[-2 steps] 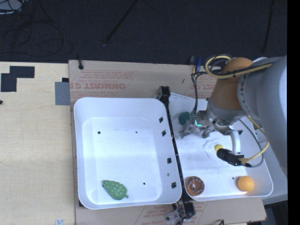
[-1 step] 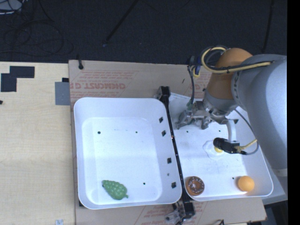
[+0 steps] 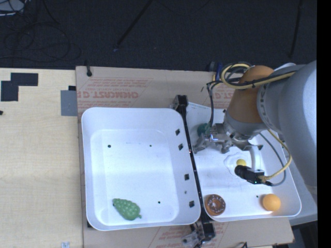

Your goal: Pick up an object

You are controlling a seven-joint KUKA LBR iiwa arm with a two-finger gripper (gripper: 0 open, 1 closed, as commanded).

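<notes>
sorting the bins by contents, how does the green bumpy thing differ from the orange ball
The green bumpy thing lies in the left bin, near its front; the orange ball sits in the right bin's front right corner. The green thing is oblong with a knobbly surface, while the orange ball is round and smooth. The green thing also looks larger. Both rest loose on a white bin floor, apart from the hand.

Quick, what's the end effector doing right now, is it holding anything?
End effector: cannot be told; it is low in the right bin, apart from the orange ball and chocolate donut.
</notes>
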